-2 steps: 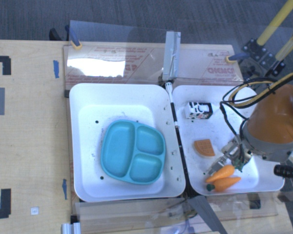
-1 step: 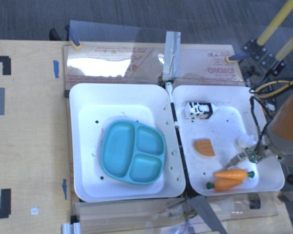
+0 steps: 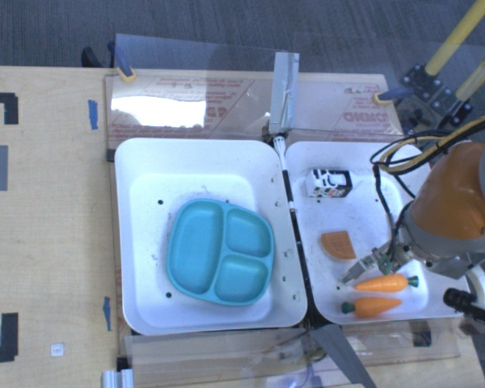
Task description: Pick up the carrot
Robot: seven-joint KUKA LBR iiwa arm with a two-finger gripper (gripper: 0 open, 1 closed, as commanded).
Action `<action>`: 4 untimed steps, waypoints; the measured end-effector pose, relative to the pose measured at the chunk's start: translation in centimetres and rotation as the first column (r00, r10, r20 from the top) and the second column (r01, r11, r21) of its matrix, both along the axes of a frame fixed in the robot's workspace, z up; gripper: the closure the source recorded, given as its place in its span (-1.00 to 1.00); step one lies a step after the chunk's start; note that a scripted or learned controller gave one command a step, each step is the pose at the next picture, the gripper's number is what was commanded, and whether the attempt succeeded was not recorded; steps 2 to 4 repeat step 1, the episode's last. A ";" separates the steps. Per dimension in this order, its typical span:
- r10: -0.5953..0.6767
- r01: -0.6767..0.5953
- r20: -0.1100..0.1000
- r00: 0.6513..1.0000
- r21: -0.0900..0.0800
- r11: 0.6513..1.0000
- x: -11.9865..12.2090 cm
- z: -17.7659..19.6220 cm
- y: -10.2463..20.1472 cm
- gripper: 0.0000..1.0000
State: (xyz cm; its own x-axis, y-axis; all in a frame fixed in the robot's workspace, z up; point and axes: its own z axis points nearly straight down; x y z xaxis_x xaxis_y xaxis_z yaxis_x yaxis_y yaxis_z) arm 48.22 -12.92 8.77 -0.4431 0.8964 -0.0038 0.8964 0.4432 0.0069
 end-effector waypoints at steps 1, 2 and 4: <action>-0.127 0.127 0.001 0.992 -0.001 0.992 0.0 -0.1 -4.3 -1.00; -0.127 0.127 0.001 0.992 -0.001 0.992 0.0 -0.1 -4.3 -1.00; -0.127 0.127 0.001 0.992 -0.001 0.992 0.0 -0.1 -4.3 -1.00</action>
